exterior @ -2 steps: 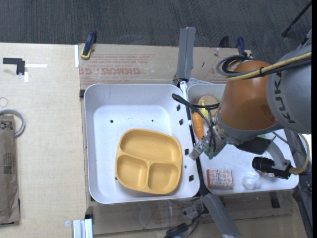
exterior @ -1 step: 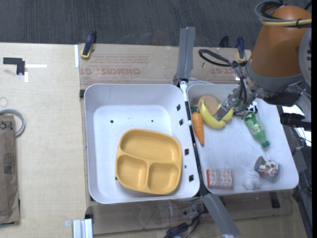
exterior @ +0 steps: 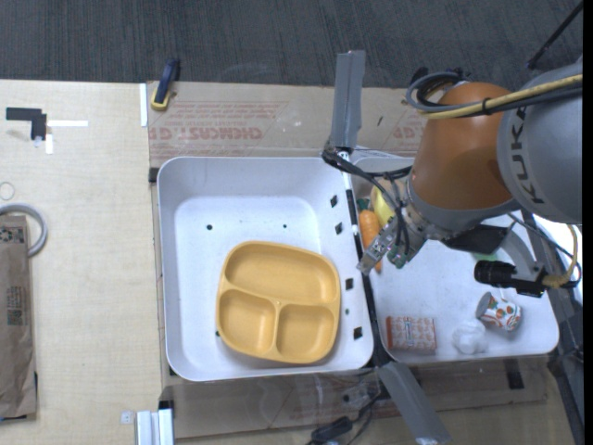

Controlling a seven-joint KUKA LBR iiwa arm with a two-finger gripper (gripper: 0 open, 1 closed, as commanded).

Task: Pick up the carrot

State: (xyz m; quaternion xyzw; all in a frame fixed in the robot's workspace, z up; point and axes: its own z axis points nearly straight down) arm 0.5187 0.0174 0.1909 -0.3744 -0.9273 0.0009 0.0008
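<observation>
The carrot (exterior: 369, 224) is a small orange piece lying against the left wall of the right bin (exterior: 463, 290), near its back. My gripper (exterior: 382, 251) hangs just in front of and beside the carrot, low over that wall, and the arm's orange band hides much of it. I cannot tell whether it touches the carrot. A yellow object (exterior: 379, 199) sits just behind the carrot, partly hidden by the arm.
The left bin (exterior: 185, 248) holds a yellow divided plate (exterior: 278, 301). In the right bin's front lie a small red patterned packet (exterior: 410, 334), a white crumpled item (exterior: 470, 340) and a patterned cup (exterior: 500, 312). A blue and yellow tool (exterior: 165, 83) rests on the cardboard behind.
</observation>
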